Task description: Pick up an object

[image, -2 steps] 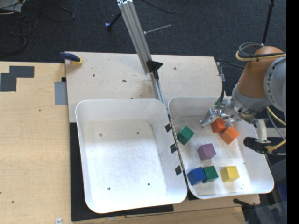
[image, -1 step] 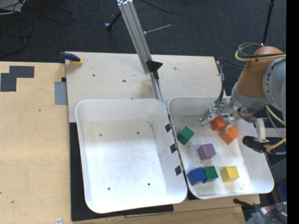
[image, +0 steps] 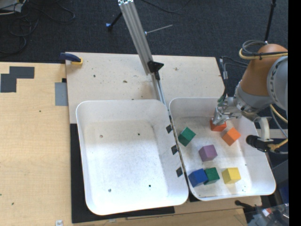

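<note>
From my remote station I saw the hand (image: 220,118) down over a red block (image: 217,125) near the back of the right bin (image: 263,185), its grip state unclear to me; I judged the block light, rigid and best pinched across flat opposite faces.

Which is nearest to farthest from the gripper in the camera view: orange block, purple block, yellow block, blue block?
From the gripper:
1. orange block, just below-right of it
2. purple block, mid right bin
3. yellow block, bin's near right
4. blue block, near the divider
</note>
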`<state>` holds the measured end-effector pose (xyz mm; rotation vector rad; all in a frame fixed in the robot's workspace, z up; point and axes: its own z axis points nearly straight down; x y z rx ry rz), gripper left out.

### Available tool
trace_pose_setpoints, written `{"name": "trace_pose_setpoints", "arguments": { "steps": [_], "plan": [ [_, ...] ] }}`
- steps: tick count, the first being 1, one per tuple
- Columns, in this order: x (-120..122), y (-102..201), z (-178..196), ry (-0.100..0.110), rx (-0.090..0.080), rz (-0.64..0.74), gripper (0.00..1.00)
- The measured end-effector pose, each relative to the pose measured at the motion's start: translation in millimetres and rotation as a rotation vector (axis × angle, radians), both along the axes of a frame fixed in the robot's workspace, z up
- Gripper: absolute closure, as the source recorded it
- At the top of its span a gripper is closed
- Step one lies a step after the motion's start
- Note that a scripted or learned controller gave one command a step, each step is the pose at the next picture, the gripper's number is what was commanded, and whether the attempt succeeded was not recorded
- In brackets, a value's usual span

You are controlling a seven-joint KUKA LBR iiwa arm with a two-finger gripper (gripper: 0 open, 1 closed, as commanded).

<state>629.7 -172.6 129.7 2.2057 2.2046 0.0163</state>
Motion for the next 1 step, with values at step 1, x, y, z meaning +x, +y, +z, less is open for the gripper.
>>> {"name": "trace_pose_setpoints", "arguments": {
  "steps": [1],
  "plan": [
    [0.3, 0.1, 63.9, 0.019, 0.008, 0.002, 1.0]
  ]
}}
